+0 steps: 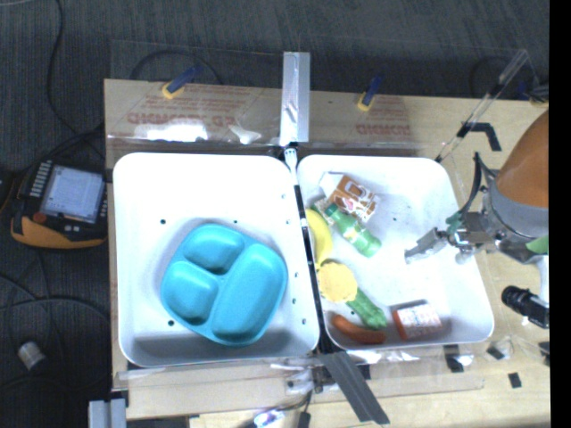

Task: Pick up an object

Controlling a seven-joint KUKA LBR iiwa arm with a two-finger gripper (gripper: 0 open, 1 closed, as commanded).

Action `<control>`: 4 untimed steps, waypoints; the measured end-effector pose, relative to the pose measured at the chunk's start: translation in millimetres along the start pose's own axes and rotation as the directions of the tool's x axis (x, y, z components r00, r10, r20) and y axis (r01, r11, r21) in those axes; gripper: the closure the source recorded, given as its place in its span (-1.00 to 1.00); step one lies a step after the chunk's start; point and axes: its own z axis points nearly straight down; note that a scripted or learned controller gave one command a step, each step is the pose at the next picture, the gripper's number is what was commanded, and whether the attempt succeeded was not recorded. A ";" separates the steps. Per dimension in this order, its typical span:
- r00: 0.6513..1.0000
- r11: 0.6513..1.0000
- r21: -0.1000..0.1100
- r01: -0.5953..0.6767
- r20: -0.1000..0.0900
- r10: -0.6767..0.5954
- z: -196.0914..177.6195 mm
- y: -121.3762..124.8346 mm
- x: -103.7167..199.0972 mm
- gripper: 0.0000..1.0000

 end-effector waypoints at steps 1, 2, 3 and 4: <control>1.000 1.000 0.000 -0.013 0.000 0.013 -44.7 -20.7 36.8 -1.00; 1.000 1.000 0.001 0.000 0.002 0.000 22.8 17.4 19.9 -1.00; 0.985 0.985 -0.008 0.171 0.007 -0.171 93.9 84.1 46.6 -1.00; 0.998 0.994 0.094 -0.062 -0.006 0.063 99.6 129.6 46.1 -1.00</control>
